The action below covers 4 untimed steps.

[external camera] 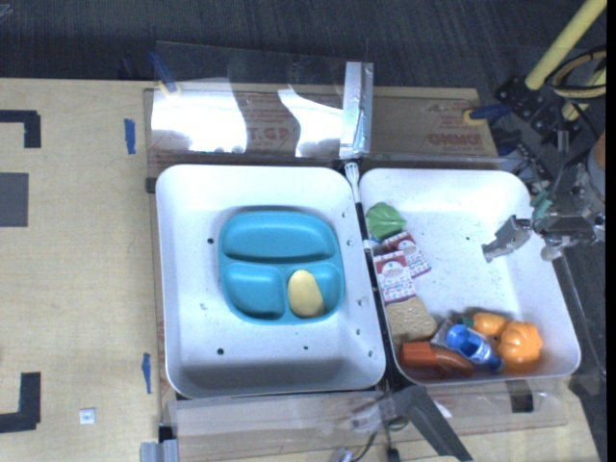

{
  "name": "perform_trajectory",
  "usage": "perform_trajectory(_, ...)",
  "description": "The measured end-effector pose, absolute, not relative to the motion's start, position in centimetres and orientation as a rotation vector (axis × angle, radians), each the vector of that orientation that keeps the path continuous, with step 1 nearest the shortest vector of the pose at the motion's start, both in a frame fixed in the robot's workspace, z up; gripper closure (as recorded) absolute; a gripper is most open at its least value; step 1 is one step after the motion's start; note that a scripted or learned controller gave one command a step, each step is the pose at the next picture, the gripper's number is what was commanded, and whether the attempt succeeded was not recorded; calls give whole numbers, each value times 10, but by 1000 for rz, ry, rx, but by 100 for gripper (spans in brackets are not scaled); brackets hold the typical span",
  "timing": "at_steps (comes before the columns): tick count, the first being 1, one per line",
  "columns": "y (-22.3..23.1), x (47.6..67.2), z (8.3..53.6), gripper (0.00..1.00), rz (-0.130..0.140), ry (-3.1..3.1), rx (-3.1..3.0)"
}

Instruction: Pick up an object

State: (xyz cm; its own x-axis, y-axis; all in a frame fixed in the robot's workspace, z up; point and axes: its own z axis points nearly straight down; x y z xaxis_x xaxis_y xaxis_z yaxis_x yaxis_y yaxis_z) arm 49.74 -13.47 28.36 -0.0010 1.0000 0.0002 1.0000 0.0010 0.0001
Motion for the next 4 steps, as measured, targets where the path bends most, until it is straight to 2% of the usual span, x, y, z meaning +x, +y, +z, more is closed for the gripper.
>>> perform_trajectory(1,-108,504,295,0,-3,-2241,-2205)
perform_trajectory(2,-112,477,171,0,9,-2185,-2246)
perform_trajectory(3,-137,482,88,0,-8,-2235,-2219)
perform_trajectory(4,-137,483,99,100,-12,-2236,-2224)
